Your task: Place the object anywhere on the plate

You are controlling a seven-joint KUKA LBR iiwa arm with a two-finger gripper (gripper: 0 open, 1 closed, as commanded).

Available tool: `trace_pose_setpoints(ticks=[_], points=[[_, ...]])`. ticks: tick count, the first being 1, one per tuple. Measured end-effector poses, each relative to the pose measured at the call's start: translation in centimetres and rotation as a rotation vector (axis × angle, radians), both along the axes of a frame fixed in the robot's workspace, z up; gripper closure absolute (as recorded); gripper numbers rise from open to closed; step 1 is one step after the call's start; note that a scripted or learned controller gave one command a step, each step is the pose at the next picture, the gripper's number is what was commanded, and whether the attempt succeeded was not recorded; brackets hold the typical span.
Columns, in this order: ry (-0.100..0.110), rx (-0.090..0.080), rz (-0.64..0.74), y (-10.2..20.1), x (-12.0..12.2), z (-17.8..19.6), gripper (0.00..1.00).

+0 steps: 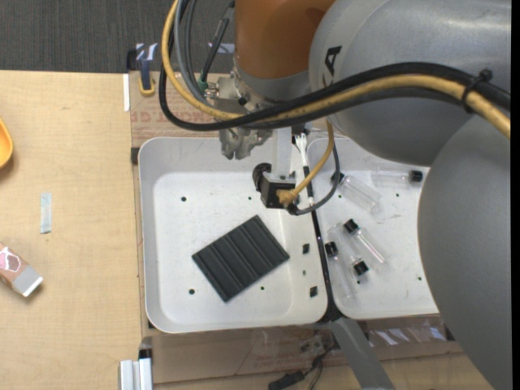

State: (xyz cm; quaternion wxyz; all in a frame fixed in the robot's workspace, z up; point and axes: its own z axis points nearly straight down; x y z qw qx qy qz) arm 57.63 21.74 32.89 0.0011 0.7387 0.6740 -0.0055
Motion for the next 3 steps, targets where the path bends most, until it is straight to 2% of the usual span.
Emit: trace_pose_setpoints(ticks=[1,2,3], points=[[-0.001,0.008,0.43,-2.5,-4.1,-4.1,1.0],[-0.002,0.009,0.805,-3.7,-1.1,-1.2,1.0],[-0.001,0.01,0.914,-9.3,-5.0,1.1,1.0]])
